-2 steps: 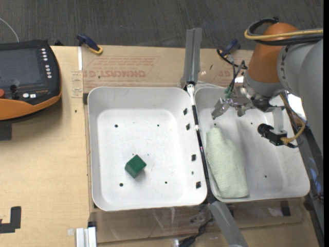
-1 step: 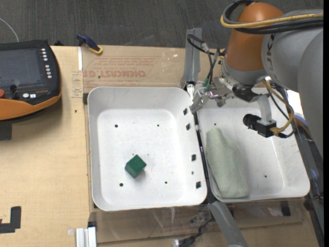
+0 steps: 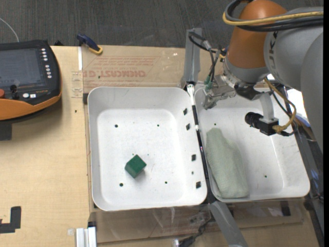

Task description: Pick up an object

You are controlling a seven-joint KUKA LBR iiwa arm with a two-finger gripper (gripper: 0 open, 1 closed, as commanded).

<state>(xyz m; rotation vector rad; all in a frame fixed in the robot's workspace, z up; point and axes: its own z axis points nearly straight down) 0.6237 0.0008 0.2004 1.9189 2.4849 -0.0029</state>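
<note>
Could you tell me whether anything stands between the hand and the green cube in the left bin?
The hand is over the right bin's far corner; the green cube lies alone in the left bin. Only the two bins' adjoining rims lie between.

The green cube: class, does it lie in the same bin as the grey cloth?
No, the green cube lies in the left bin, the grey cloth in the right bin.

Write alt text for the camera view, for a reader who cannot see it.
A grey robot arm with an orange band reaches from the right over the right white bin, which holds a pale green cloth. A small green cube lies in the left white bin.
</note>
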